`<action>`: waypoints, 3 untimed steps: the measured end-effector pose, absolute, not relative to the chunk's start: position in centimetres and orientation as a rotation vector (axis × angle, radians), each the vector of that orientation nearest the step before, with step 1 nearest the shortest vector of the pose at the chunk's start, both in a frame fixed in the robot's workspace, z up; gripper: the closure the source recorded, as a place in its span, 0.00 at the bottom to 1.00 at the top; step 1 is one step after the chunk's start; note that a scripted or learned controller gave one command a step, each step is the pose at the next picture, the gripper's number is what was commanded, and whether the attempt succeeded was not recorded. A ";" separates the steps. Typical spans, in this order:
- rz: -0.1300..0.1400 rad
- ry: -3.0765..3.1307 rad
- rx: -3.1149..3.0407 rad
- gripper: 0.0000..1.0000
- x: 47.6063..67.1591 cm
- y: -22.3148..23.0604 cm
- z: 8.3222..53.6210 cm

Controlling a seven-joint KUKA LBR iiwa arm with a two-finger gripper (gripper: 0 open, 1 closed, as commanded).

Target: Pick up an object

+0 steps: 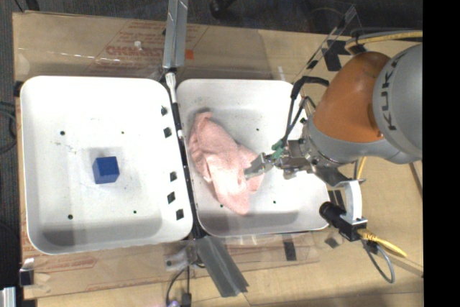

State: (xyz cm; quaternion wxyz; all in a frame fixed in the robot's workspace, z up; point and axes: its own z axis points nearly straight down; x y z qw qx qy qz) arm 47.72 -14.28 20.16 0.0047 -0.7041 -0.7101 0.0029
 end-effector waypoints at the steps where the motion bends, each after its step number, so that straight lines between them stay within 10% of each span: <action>1: 0.009 -1.892 -2.502 0.00 47.7 -14.0 21.1; 2: 0.005 -2.047 -2.375 0.00 50.7 -13.6 9.2; 3: 0.006 -2.031 -2.390 0.00 53.5 -8.5 18.9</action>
